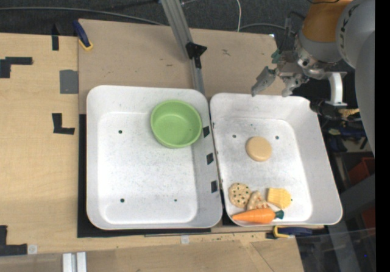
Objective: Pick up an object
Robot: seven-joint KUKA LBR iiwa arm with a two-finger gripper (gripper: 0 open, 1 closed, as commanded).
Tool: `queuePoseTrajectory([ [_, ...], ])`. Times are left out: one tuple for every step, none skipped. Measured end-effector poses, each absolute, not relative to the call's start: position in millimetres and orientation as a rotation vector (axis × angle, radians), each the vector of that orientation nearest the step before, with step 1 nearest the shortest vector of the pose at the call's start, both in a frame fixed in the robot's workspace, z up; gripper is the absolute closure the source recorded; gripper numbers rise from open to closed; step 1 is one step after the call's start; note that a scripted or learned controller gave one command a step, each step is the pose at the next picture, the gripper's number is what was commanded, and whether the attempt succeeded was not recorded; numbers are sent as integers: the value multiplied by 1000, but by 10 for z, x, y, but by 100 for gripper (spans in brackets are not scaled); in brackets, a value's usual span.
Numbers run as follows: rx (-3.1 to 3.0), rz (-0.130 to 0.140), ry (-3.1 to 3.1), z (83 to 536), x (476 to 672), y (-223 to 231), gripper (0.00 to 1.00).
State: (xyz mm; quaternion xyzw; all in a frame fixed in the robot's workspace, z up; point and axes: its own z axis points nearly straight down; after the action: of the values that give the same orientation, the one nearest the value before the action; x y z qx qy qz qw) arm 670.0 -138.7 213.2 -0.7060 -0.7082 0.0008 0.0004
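So the gripper [275,86] is hanging over the far edge of the right bin [317,143], fingers spread apart with nothing between them. Right bin has 5 things: a tan round bun [259,149] near the middle, then a chocolate chip cookie [239,194], a cracker-looking piece [256,199], a yellow cheese wedge [279,197] and a carrot [257,216] bunched at the near edge. Left bin [109,161] has 1 green bowl [176,123], upright, near its far right corner.
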Motion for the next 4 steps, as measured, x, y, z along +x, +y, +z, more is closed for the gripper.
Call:
queuePoseTrajectory([
  [-2218, 3, -2224, 2133, 6699, -1390, 0],
  [-2216, 7, -2220, 1577, 6616, -1308, 0],
  [-2215, 7, -2222, 1134, 6610, -1270, 0],
  [-2217, 5, -2225, 870, 6605, -1259, 0],
])
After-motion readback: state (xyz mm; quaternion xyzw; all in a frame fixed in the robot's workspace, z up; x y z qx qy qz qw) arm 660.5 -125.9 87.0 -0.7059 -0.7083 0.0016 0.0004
